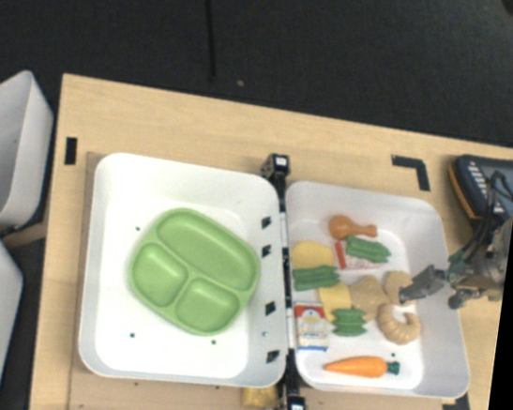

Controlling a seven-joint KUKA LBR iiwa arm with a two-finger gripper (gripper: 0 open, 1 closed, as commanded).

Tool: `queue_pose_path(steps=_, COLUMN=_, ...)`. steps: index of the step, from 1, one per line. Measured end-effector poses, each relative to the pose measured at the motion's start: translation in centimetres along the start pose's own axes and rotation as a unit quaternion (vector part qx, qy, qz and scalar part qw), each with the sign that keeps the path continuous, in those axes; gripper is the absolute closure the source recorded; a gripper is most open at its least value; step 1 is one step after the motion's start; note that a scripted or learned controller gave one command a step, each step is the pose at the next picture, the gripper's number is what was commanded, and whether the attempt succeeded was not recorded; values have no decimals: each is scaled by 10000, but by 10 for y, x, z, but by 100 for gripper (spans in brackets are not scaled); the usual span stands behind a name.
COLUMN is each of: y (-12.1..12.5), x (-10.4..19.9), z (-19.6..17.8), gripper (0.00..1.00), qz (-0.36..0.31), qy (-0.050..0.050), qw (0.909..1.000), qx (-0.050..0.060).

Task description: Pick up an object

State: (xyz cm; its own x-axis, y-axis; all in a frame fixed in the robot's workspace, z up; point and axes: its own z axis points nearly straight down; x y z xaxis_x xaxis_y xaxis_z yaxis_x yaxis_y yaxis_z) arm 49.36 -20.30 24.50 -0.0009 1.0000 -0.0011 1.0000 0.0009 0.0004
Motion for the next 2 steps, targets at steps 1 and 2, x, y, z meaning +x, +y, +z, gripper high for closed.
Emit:
queue_pose_path(steps=1, y=1, x=-1, z=-11, gripper=100, qz=-11, qy=-9, qw=10000, qx=-14)
queue_pose_path(steps=2, y=4, x=59, z=108, gripper=100, qz=-20, qy=25, qw=10000, qx=41)
